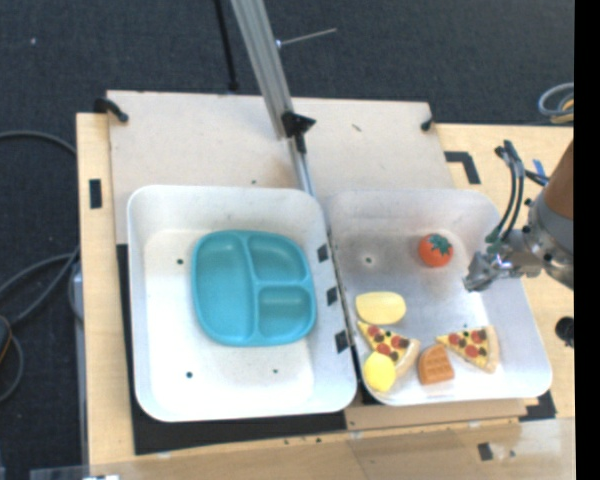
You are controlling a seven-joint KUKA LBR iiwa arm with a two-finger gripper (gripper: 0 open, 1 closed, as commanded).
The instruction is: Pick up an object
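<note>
The arm is cut off at the right edge, so just the gripper [483, 271] is seen over the right bin [520, 368]; finger state cannot be told. Nothing is seen held. A tomato [435, 250] sits just left of it, a pizza slice [472, 346] below it. No writing can be read.
</note>
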